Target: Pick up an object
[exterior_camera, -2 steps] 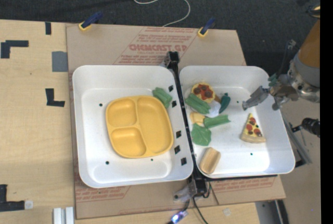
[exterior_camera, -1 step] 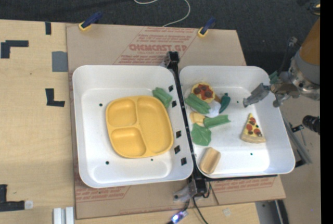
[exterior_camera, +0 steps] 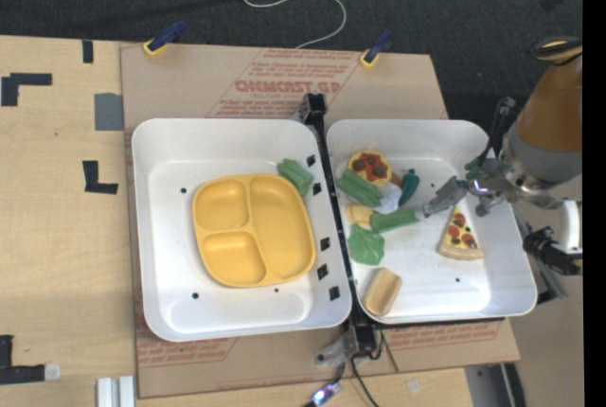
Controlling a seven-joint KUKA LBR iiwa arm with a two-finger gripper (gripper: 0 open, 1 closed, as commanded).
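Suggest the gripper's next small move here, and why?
Probably ease left and down toward the green stick. The gripper sits over bare floor of the right bin, between that stick and the pizza slice, with nothing between its fingers.

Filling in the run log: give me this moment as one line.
arm: over right bin | gripper: above pizza slice, nothing held | yellow plate: left bin | task: not done

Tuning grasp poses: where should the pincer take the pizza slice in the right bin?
Probably the pizza slice across its narrow upper half, from straight above. It lies flat with bare bin floor on both long sides, and the pincer is just above that tip. The crust end looks widest.
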